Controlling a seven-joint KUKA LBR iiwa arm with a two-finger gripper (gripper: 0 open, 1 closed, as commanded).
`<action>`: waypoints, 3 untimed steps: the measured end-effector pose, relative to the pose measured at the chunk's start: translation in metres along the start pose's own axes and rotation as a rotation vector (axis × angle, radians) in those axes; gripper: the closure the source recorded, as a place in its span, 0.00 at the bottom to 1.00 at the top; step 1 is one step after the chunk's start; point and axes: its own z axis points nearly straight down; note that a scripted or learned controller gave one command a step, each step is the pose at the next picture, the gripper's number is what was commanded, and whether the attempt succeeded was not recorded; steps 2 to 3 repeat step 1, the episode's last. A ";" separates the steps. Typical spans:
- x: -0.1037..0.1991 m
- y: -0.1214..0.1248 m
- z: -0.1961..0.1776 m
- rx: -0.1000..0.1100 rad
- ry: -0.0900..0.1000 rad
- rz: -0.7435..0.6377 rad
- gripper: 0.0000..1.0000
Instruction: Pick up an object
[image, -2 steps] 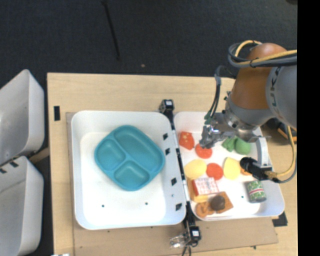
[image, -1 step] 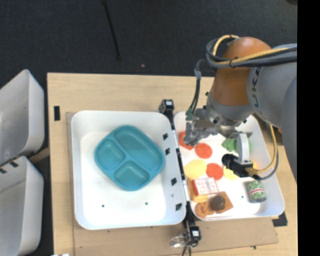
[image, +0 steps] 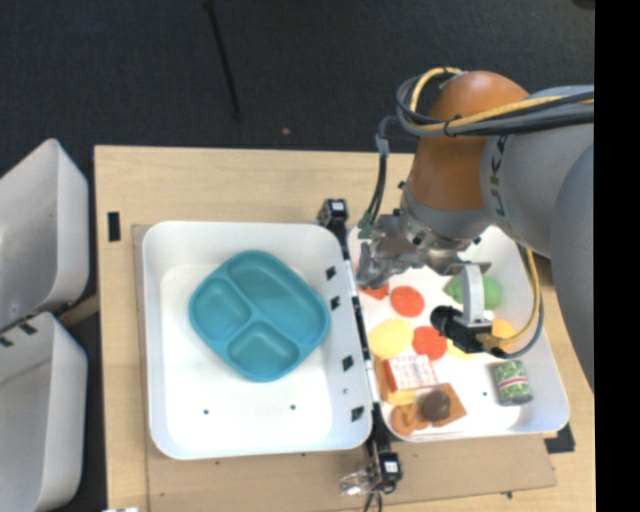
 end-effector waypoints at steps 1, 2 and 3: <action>0.009 0.002 0.016 0.004 -0.001 0.001 1.00; 0.009 0.002 0.016 0.004 -0.001 0.001 1.00; 0.009 0.002 0.016 0.004 -0.001 0.001 1.00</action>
